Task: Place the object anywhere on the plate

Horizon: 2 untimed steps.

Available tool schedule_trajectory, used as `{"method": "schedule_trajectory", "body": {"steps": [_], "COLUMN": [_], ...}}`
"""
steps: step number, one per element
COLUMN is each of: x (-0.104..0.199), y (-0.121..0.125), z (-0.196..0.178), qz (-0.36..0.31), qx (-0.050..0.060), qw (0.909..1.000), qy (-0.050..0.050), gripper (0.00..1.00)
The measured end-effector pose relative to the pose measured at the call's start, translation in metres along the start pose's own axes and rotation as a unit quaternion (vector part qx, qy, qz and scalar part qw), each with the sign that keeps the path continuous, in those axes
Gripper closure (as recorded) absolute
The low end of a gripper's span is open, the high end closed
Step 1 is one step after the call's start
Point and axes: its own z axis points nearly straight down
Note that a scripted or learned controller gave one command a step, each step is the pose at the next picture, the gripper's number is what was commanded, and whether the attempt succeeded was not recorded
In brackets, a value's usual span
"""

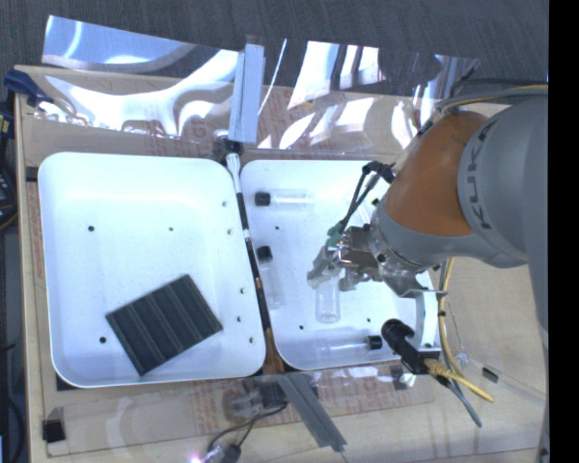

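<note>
My arm [473,191] hangs over the right bin [299,350], its end effector [340,263] above a clear vial [326,302]; I can't tell its opening. The dark ridged plate [164,323] lies in the left bin [77,177] on the wooden tabletop [125,418].

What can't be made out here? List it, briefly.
- Pincer: its tips blur against the white bin; camera view can't settle open or shut, or whether it grips the clear tube.
- Clear tubes: outlines fade into the bin.
- Arm: cut off by the right edge.
</note>
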Motion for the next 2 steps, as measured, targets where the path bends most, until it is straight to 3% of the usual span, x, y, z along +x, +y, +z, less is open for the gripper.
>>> {"method": "schedule_trajectory", "body": {"steps": [1, 2], "x": [0.077, 0.151], "y": [0.02, -0.029], "z": [0.024, 0.027], "qz": [0.126, 0.146], "qx": [0.002, 0.003], "qw": [0.992, 0.9893], "qy": [0.0, -0.001], "gripper": [1.0, 1.0]}}
